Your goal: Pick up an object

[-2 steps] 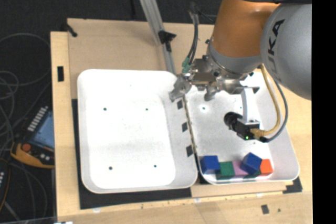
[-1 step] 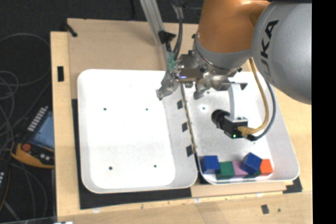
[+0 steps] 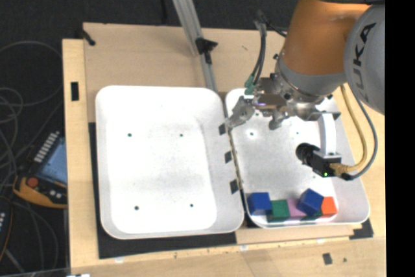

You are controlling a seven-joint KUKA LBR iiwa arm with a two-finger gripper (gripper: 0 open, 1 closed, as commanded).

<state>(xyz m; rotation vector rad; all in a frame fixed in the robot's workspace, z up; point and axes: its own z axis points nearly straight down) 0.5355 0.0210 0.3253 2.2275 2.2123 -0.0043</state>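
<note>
Blocks were seen gathered along the lower edge of the right bin (image 3: 347,201), at the lower right of the frame: a blue cube (image 3: 259,202) at the left, a green cube (image 3: 279,209) touching it, a pale pink piece (image 3: 296,209) next, then a second blue cube (image 3: 312,200) tilted on edge, and an orange block (image 3: 329,205) just beside it at the right end. None of them was lifted; all lay on the bin floor.

The arm (image 3: 321,29) was seen entering from the upper right, its orange band wide above the wrist. The tool (image 3: 259,115) was held over the upper part of the right bin, well apart from the blocks, near the rim shared with the left bin (image 3: 117,159). Whether the tool was spread or pressed together could not be told from this slanted view; nothing was seen between its tips.

A grey metal post (image 3: 185,10) was seen slanting from the top of the frame down to the gap between the bins. The tan bench (image 3: 142,48) carried both bins. A handheld pendant (image 3: 45,168) lay at the far left.
</note>
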